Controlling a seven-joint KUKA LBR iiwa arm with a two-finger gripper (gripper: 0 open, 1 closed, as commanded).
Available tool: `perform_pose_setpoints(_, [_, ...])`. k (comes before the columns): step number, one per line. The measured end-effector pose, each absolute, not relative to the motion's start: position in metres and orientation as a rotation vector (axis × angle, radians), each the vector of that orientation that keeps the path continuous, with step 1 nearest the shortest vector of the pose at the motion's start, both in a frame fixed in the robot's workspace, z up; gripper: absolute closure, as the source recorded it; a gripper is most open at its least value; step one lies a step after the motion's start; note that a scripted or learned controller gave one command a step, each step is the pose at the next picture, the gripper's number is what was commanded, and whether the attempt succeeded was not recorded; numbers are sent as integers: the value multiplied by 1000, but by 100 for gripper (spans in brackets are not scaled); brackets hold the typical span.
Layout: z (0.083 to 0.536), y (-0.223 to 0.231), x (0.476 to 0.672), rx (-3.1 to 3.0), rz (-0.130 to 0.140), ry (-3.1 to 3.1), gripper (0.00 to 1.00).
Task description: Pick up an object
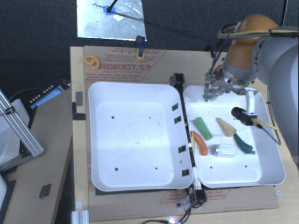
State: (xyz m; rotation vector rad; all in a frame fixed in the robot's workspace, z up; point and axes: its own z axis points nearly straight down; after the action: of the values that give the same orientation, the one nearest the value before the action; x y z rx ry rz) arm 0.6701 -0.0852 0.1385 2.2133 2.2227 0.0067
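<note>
While objects cluster mid-bin, fingers [211, 93] hover near right bin's [271, 171] far rim.

The grey arm [280, 59] comes in from the right side of the scene, its thick grey link filling the far right corner. Above the wrist sits the rounded orange band [247, 41], with dark cables looping over its top. Below the band the wrist narrows and angles down and to the left — ending in the gripper [211, 93], which points downward at the far right of the scene. The gripper's metal parts look grey and blurred.
</note>
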Motion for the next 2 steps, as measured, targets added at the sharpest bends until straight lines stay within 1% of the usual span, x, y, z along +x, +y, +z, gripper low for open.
perform_pose_setpoints(1, [316,-62,671,2201,22,2219,100])
perform_pose_setpoints(2, [299,-129,668,2222,0,2214,100])
